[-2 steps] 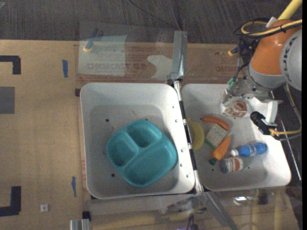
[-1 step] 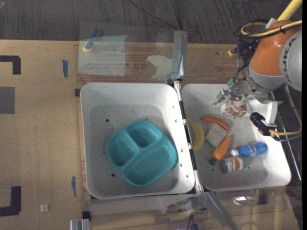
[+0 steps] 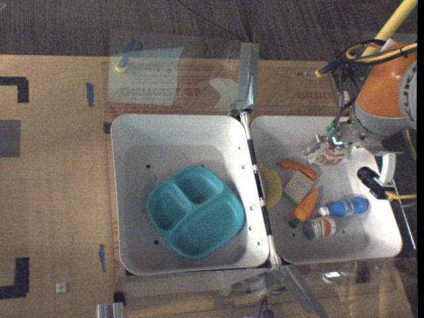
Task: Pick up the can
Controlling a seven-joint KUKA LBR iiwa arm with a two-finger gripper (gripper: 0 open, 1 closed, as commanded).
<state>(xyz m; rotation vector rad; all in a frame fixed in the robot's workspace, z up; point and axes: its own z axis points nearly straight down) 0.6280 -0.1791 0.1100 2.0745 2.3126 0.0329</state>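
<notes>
Can: lower middle of right bin, lying sideways, open floor below.
Neighbours: bottle and carrot just above.
Gripper: upper right; finger state unclear.

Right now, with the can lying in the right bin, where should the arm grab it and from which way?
Grip the can across the middle of its round body, coming straight down from above. It lies on its side, so the curved flanks face front and back. The carrot and the bottle crowd its far side, so keep the end effector narrow.
</notes>
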